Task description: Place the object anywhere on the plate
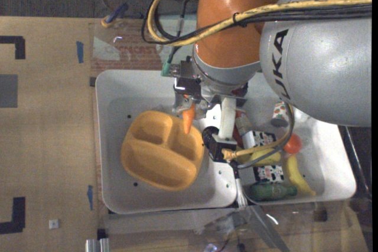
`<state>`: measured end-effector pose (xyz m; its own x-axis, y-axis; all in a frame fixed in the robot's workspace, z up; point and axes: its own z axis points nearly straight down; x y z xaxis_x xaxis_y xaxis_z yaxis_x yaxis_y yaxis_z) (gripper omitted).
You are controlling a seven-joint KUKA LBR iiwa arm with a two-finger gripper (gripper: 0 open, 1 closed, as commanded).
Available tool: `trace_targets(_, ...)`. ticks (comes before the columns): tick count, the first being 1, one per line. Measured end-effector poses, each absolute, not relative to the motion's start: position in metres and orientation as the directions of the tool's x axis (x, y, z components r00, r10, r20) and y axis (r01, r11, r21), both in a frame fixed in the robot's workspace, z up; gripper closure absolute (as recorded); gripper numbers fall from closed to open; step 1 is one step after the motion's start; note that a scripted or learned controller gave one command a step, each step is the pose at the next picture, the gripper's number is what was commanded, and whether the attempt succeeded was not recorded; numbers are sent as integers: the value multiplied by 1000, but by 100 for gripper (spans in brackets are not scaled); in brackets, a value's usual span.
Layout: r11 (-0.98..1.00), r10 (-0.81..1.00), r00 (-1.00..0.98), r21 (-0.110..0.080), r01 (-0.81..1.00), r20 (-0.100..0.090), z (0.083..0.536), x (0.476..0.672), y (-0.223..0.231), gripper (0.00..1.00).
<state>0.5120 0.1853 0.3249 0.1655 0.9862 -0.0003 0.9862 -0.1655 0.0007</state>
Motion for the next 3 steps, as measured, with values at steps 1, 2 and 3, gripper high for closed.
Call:
trace_targets(1, -166, 986, 166, 1, 986, -1, 325, 512, 185, 0)
trace_targets(2, -116, 993, 116, 0, 993, -1, 271, 596, 153, 0)
trace_targets(3, -91, 996, 91, 2, 996, 0, 316, 624, 95, 0)
